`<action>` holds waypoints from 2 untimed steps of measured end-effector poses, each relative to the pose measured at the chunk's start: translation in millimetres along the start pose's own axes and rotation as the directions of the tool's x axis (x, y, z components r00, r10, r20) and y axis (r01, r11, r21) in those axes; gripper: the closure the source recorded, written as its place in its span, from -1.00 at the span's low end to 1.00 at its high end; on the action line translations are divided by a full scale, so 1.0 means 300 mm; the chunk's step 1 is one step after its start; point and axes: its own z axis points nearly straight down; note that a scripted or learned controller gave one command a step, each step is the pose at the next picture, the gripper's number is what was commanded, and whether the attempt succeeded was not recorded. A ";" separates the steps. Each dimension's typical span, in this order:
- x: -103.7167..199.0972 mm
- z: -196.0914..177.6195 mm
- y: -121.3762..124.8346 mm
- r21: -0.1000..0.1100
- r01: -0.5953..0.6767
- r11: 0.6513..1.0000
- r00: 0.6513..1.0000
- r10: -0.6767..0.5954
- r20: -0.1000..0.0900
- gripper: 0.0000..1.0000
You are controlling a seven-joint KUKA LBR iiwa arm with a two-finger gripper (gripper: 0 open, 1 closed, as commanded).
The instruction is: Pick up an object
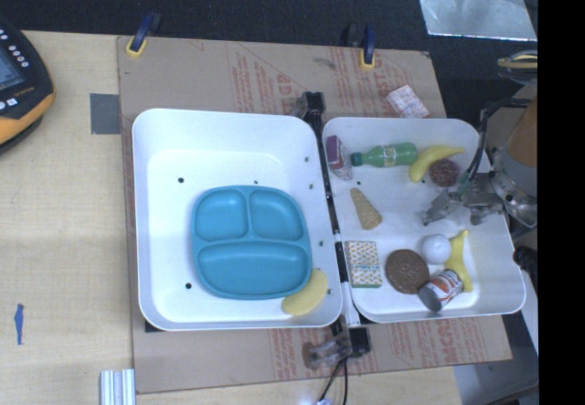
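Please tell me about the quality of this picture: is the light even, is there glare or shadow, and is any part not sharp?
In the camera view, the light is fairly even; the left bin is bright, nearly washed out along its rim; the blue tray casts a soft shadow; the gripper looks blurred, and small items like the can lack fine detail.

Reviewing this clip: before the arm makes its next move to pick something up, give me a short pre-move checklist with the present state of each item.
1. Gripper is over the right bin, where the pickable things lie: ok.
2. Nothing seen between its fingers, so it is free to grasp: ok.
3. Finger opening wide enough for a grasp: cannot tell, too small and blurred.
4. A target lies close below: white ball and brown round cookie sit just under it: ok.
5. Target stands apart from neighbours: not ok, the ball touches the yellow banana beside it.
6. Left bin's blue tray is out of the arm's way: ok.
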 end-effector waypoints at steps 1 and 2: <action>-0.001 0.117 -0.232 -0.006 0.000 1.000 1.000 0.000 0.001 -1.00; 0.125 -0.316 -0.030 -0.030 0.009 1.000 1.000 -0.009 0.008 -1.00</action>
